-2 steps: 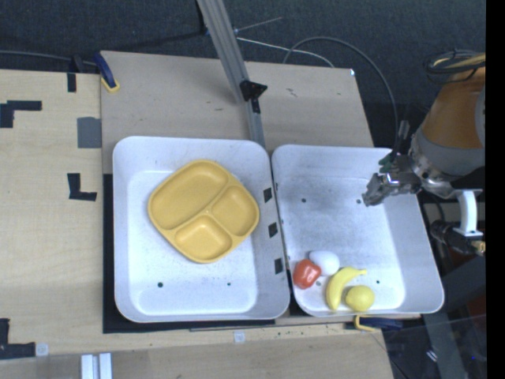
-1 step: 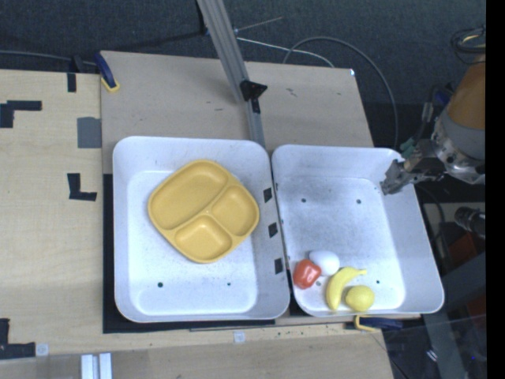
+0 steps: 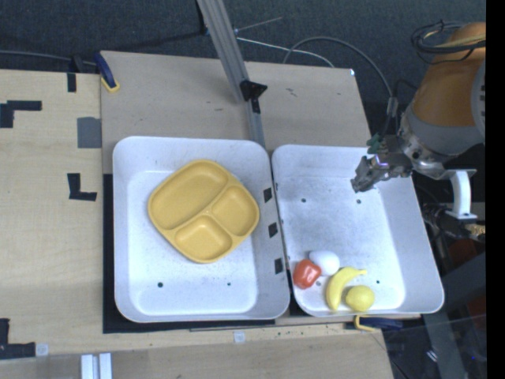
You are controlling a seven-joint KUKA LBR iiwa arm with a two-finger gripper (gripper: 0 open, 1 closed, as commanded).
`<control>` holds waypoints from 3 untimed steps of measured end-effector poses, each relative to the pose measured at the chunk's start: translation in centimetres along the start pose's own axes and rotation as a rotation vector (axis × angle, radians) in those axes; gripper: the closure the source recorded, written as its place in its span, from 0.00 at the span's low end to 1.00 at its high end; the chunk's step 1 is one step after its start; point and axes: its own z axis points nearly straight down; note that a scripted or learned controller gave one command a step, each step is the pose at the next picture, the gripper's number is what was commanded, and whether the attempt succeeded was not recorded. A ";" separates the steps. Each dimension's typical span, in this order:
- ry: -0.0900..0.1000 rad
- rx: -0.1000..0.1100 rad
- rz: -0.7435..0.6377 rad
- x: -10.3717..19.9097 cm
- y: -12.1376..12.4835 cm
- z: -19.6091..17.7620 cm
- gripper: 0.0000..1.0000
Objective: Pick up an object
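Bare right bin (image 3: 339,219) floor; fruit (image 3: 335,279) crowding near corner

Glossy yellow plastic tray (image 3: 203,210); speckled white plastic bins (image 3: 130,212), smooth. Matt pale wooden desk (image 3: 47,235). Shiny toy fruit: banana (image 3: 339,286), lemon (image 3: 360,298). My dark metal jaws; brushed metal pole (image 3: 225,38).

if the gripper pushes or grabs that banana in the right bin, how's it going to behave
The banana is curved, so it would probably pivot rather than roll. Its glossy look suggests light plastic that may slip. It touches the yellow ball and sits near the white egg, so those would likely scatter.
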 end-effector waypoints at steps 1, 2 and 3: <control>0.000 0.001 0.001 4.5 -0.1 0.1 1.00; 0.000 0.003 0.000 10.2 -0.4 1.7 1.00; -0.001 0.003 0.001 14.8 -0.9 3.0 1.00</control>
